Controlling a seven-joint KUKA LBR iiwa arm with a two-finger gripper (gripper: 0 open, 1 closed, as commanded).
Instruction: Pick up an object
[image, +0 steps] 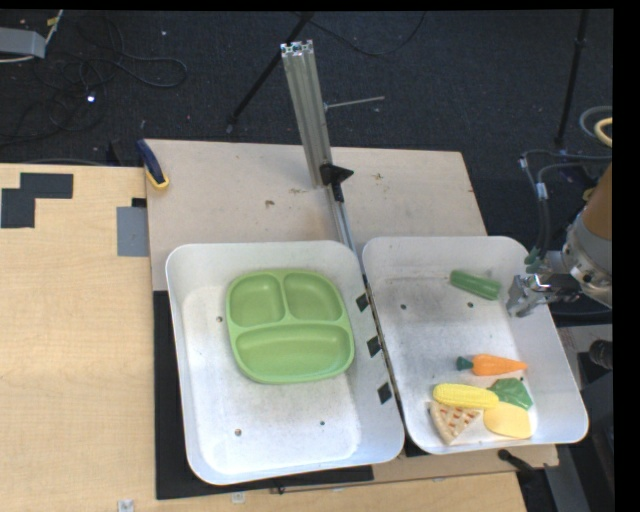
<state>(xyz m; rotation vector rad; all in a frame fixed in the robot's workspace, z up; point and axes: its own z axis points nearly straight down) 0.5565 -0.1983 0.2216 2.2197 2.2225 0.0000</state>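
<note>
Camera view: the robot's hand (522, 297) hovers at the right bin's (420, 420) three-o'clock rim, holding nothing; whether its fingers are spread cannot be told. A green toy cucumber (474, 285) lies just toward nine o'clock of it. Toy carrot (494, 366), corn cob (464, 396) and sandwich wedge (452, 423) cluster at five o'clock. A green divided plate (290, 326) occupies the left bin (200, 420).

Illumination is even, diffuse and overhead. The two white bins (300, 450) read bright without blown glare. Shadows are soft and short, visible under the green divided plate (290, 327). The floor beyond the counter (400, 190) falls dark, with detail lost. Overall sharpness is moderate; small items appear slightly soft. Edge distortion is minimal.
</note>
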